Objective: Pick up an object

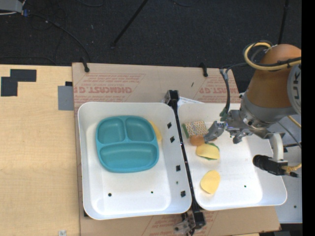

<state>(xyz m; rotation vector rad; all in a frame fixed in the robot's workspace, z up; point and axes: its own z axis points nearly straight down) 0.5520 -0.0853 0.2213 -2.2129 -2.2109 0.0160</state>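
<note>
Lower the gripper (212, 134), whose finger state you cannot tell from this angle, squarely onto the yellow piece (207, 152) lying just beside the orange piece (196, 140) in the right bin (266, 193), avoiding the divider wall to its left.

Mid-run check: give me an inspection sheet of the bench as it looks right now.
Surface: two white bins side by side, left bin and right bin, on a cardboard sheet.
Job's things: right bin holds a yellow piece, a yellow-green piece, an orange piece and a speckled piece.
Clutter: teal divided plate in left bin.
Grippers: gripper low beside the orange piece; grasp not discernible.
Cables: yellow loop on the arm; black cables on dark floor.
Surroundings: wooden benchtop.
</note>
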